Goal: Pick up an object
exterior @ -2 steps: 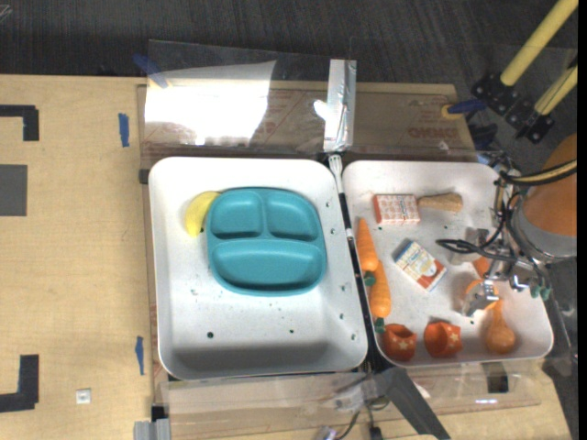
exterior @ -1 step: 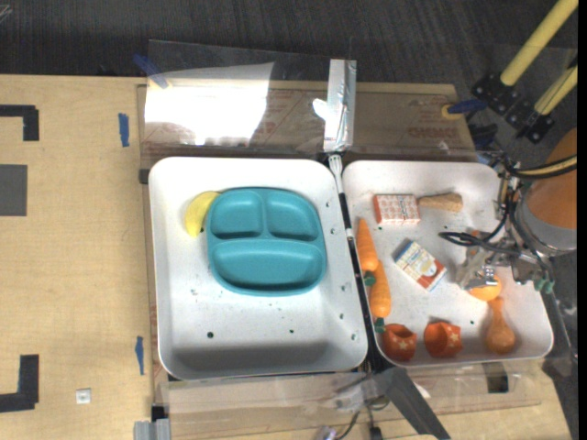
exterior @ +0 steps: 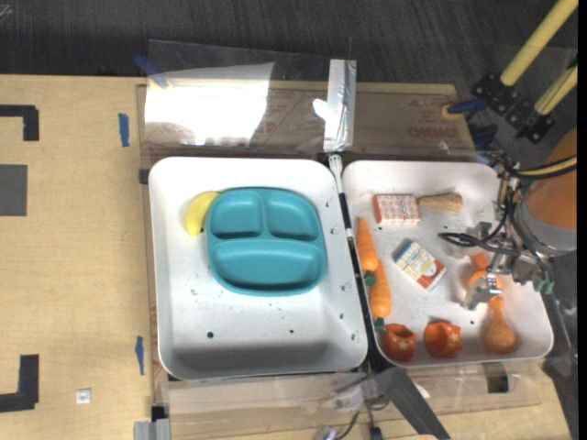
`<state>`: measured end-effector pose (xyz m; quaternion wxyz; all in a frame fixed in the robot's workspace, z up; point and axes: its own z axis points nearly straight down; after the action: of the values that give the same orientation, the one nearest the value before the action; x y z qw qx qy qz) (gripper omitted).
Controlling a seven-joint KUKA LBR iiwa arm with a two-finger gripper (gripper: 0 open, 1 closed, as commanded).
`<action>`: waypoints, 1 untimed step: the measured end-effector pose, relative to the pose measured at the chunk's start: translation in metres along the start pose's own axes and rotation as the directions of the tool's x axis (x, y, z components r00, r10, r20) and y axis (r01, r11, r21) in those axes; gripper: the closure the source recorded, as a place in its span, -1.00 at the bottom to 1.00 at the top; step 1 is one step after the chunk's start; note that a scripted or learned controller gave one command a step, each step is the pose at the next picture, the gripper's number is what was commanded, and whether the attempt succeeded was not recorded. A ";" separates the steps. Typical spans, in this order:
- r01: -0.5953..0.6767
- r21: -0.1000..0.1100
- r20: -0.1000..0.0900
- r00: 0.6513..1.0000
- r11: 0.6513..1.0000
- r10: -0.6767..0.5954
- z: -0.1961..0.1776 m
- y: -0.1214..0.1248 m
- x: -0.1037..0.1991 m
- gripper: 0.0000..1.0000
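Observation:
The right bin (exterior: 541, 346) holds a long carrot (exterior: 371, 266) along its left wall. Two red tomatoes (exterior: 399, 340) (exterior: 442, 337) sit at its front. A small orange-and-white carton (exterior: 396, 209) and a tan bread piece (exterior: 441, 203) lie at the back, and a white carton (exterior: 419, 265) lies tilted in the middle. An orange pear-shaped piece (exterior: 500, 330) rests at the front right. My gripper (exterior: 483, 285) reaches down over the bin's right side, just above that piece. Small orange bits (exterior: 479, 262) show around the gripper's tip, with cables in front of it.
The left bin (exterior: 174, 319) carries a teal divided plate (exterior: 266, 239) with a yellow object (exterior: 196, 211) partly tucked under its left edge. A clear plastic sheet (exterior: 238, 99) and a taped divider (exterior: 339, 108) stand behind the bins. Yellow poles (exterior: 547, 26) rise at the far right.

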<state>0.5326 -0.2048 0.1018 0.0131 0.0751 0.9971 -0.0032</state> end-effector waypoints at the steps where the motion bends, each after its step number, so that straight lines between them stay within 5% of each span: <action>1: -0.109 -0.001 -0.014 0.994 0.994 0.109 0.012 0.011 0.023 -1.00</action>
<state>0.5118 -0.1910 0.0889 0.0065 0.1295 0.9916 -0.0012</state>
